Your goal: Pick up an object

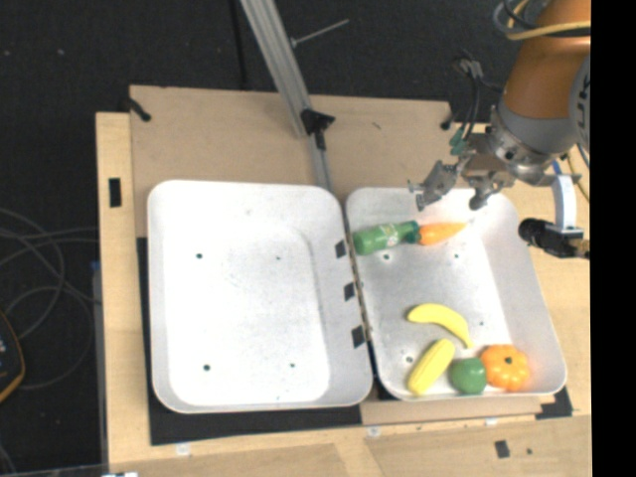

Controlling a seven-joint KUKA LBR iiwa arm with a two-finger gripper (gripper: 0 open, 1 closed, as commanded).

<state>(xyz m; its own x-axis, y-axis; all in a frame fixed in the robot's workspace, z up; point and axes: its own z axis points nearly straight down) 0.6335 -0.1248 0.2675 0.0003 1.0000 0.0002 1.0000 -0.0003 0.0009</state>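
The arm reaches in over the right bin's point(527, 286) far edge, its gripper point(455, 191) spread apart, seemingly grasping nothing, just above the carrot point(441, 232) by that edge.

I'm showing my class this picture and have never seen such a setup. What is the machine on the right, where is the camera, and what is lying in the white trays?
The camera looks down at a slant on a bench with two shallow white bins. From the right reaches a grey and orange robot arm; its claw is open above the right bin, holding nothing. That bin has a green bottle, a carrot, a banana, a yellow corn-like piece, a green fruit and a small pumpkin. The left bin lies beside it.
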